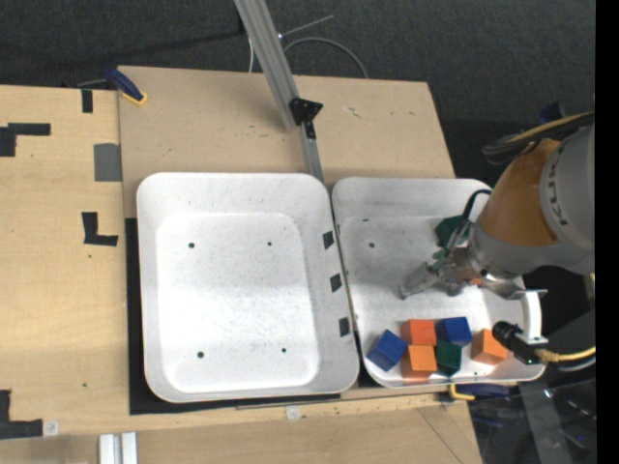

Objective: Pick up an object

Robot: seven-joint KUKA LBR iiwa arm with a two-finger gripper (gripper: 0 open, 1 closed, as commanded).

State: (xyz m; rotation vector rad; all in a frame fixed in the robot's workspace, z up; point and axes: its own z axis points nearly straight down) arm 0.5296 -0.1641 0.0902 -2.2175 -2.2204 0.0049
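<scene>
Blocks lie bunched at the near edge of the right bin (387, 201): a blue block (386, 348) at the left, two orange blocks (421, 333) stacked in depth beside it, a second blue block (454, 331) with a dark green block (447, 357) just in front of it, and one more orange block (487, 346) at the right. We see the end effector (418, 283) low over the bin floor, a little farther in than the cluster and touching none of it; we cannot tell its state from this slanted view. We judge the blocks light, stiff and smooth-sided, so they should tolerate a firm squeeze but may slide if caught on a corner. We would take the left blue block across two flat opposite faces, since it sits slightly apart from its neighbours. The left bin (155, 201) on the table (58, 259) holds nothing we would reach for.
</scene>
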